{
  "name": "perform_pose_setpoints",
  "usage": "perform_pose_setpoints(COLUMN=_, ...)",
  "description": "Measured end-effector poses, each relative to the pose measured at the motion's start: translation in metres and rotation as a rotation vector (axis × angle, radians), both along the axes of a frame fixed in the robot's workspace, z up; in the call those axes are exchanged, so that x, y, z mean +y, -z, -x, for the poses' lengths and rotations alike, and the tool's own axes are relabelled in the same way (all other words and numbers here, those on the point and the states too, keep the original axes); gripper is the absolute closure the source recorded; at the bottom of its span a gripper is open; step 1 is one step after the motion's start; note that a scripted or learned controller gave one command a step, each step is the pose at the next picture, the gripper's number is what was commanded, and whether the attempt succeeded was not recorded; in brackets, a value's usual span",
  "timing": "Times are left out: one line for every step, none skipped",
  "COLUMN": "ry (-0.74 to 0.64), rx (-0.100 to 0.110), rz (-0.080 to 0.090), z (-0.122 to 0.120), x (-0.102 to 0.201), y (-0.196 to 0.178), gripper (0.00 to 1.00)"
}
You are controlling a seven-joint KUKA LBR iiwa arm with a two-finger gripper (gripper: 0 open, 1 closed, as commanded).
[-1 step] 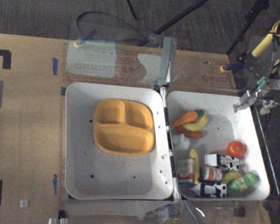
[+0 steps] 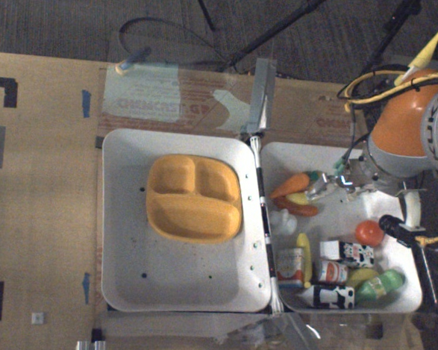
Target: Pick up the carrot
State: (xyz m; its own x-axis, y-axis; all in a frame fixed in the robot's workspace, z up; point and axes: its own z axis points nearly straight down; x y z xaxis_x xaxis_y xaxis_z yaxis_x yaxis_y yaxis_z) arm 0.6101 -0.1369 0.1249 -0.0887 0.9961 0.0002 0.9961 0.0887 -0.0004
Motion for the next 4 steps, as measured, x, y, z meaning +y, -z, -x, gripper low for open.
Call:
perform_pose_setpoints(ry=0.207, rx=-0.004, rz=0.001, z=0.018, x=0.002, y=-0.067, gripper=0.00)
perform_pose_setpoints(ry=0.239, rx=-0.026, rz=-0.004, z=-0.029, x=0.034, y=0.017, gripper=0.00)
perform_pose_setpoints(ry=0.236, rx=-0.029, rz=-0.004, z=-0.030, x=0.035, y=0.006, gripper=1.00)
perform_pose_setpoints(ry=0.292, rx=-0.003, rz=0.001, z=-0.057, x=0.091, y=-0.084, gripper=1.00)
